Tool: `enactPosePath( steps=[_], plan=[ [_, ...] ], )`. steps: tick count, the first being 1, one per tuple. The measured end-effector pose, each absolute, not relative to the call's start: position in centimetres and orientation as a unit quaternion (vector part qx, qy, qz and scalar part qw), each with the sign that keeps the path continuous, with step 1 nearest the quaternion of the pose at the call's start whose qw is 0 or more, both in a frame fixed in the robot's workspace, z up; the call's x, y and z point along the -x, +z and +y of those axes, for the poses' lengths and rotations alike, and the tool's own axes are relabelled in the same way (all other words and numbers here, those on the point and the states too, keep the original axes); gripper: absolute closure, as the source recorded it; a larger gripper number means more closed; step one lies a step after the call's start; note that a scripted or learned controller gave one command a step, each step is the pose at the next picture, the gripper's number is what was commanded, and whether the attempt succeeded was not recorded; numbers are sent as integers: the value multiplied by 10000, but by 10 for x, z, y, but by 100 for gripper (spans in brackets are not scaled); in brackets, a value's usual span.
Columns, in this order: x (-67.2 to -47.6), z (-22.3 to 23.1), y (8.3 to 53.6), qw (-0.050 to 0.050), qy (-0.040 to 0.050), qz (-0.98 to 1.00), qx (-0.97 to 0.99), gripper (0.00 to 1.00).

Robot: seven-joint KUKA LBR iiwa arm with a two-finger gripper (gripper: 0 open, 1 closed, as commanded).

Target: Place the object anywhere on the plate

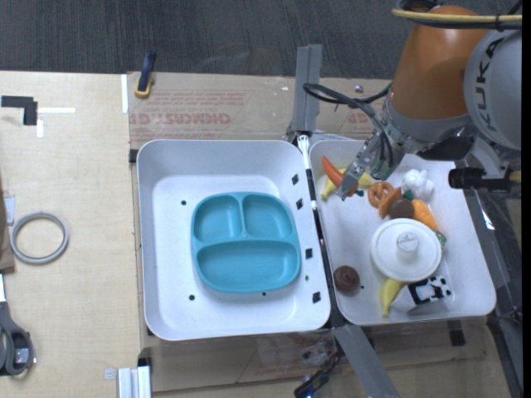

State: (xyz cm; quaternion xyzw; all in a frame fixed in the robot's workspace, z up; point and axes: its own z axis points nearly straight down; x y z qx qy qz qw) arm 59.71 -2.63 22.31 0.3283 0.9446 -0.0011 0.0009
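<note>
Plate: centre-left, in left bin | gripper: upper right, over right bin | fingers: cannot tell.

Hidden or unclear items, for your check:
- Arm: cut off by the top and right edges.
- Gripper: blurred; you cannot tell how the jaws stand.
- Banana: partly under the white lidded pot.
- Scissors: cropped at the left edge.
- Black-and-white toy: too small to identify.
- Worktop: runs off the left and bottom edges.
</note>
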Motion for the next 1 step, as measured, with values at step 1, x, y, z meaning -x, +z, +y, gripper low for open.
enactPosePath(
  steps=[1],
  plan=[
    [-577, 48, 191, -5, -6, 9319, -3627, 100]
  ],
)
